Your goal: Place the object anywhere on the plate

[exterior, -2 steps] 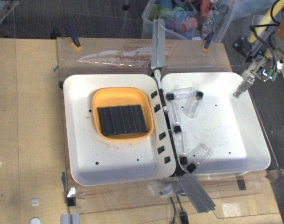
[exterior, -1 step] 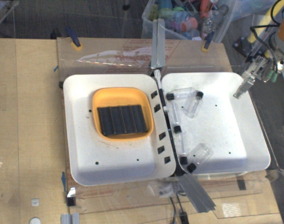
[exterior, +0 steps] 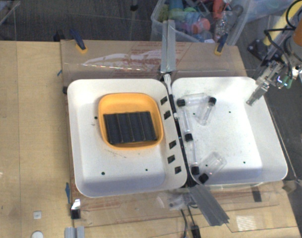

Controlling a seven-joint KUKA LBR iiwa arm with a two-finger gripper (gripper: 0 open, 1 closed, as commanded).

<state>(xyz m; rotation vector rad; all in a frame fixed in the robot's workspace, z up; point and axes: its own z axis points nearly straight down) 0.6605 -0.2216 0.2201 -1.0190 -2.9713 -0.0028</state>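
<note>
An orange plate (exterior: 130,102) with a raised rim lies in the left bin (exterior: 86,157). A black ridged rectangular object (exterior: 130,127) rests flat on the plate, covering its front half. My gripper (exterior: 253,97) hangs over the far right corner of the right bin (exterior: 250,148), well away from the plate, and I see nothing held in it.
Several clear plastic pieces with black caps lie in the right bin: one pair (exterior: 200,108) at the back left and one (exterior: 210,163) at the front. A row of black clips (exterior: 171,133) runs along the divider between the bins. A bin of toys (exterior: 200,9) stands behind the bench.
</note>
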